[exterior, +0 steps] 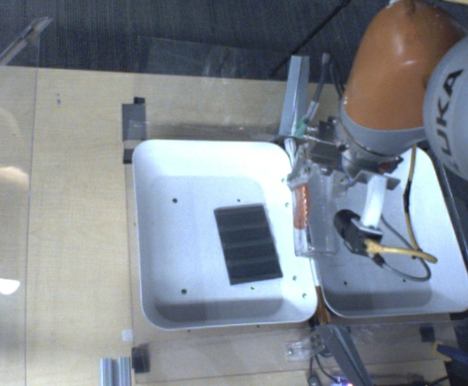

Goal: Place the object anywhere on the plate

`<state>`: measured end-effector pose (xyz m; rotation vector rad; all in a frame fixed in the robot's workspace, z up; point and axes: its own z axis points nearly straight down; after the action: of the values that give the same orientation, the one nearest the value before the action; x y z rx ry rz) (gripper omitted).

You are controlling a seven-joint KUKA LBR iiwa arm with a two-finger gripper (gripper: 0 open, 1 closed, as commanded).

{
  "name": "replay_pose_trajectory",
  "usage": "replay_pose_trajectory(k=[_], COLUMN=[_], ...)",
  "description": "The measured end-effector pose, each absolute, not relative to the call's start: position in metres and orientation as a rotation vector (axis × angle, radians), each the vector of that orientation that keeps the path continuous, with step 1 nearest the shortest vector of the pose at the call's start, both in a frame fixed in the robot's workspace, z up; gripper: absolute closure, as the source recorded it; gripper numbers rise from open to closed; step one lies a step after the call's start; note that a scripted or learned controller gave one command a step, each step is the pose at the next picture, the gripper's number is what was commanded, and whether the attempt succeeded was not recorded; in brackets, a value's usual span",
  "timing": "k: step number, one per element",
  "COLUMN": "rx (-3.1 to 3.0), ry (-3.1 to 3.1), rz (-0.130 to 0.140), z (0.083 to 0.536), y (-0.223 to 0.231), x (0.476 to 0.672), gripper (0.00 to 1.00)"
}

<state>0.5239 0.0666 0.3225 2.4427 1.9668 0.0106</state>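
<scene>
Hanging over the wall where the two bins meet, the gripper [310, 215] is low at the right side of the left bin [178, 175], and the arm [395, 63] stands above the right bin [447, 248]. A thin orange-brown object [301, 207] shows upright along the gripper's left edge, just beside that shared wall. It looks as if it is carried, but I cannot tell whether the gripper is closed on it, because pale parts cover this place. The plate [248, 244], a dark ribbed rectangle, lies flat in the middle of the left bin, a little turned, apart from the object and to its lower left in the view.

I judge that the step in hand is the carrying toward the plate. To do it well, the gripper should first rise enough to be free from the bin wall, then go left and toward the near side until it is above the plate's centre, not its edge. It should come down slowly and let go only when the object is almost touching. A thin piece can roll on the ribs, so laying it along a groove seems safer. The worktop [65, 240] is not involved.
</scene>
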Motion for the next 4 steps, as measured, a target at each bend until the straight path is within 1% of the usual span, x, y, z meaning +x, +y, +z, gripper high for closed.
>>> replay_pose_trajectory(k=[1, 2, 4], rx=[2.430, 2.271, 2.254], ry=[1.977, 2.167, 2.174], rz=[0.017, 0.004, 0.017], z=[0.333, 0.313, 0.334], y=[0.068, 0.065, 0.067], x=[0.525, 0.542, 0.545], gripper=[1.00, 1.00, 1.00])
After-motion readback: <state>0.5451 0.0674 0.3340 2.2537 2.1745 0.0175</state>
